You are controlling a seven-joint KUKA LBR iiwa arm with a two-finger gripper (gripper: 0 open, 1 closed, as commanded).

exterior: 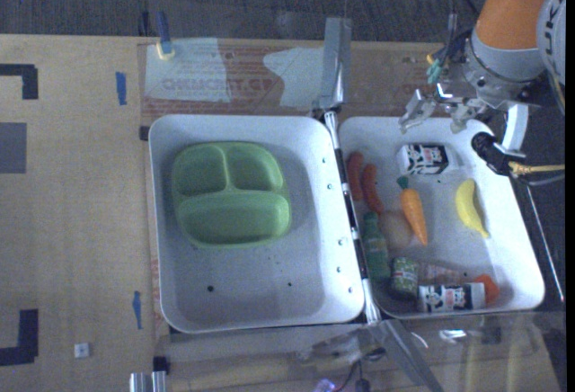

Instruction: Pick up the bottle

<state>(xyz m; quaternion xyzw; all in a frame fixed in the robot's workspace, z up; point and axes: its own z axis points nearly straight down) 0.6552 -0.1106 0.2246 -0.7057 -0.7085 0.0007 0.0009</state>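
Wooden bench (72, 228), two white bins (171, 291) side by side

Left bin (171, 291): white moulded plastic, smooth, low sheen. Right bin (526, 264): same finish. Divided plate (231, 192): green plastic, matt to satin. Bench top (72, 228): pale wood-look board, matt, with blue tape strips (120, 87). Banana (469, 207) and carrot (413, 213): smooth toy plastic, slightly glossy. Bottle (451, 295): clear glossy plastic, printed paper-like label. Gripper (440, 111): bare metal, dull shine. Arm shell (521, 8): glossy orange band.
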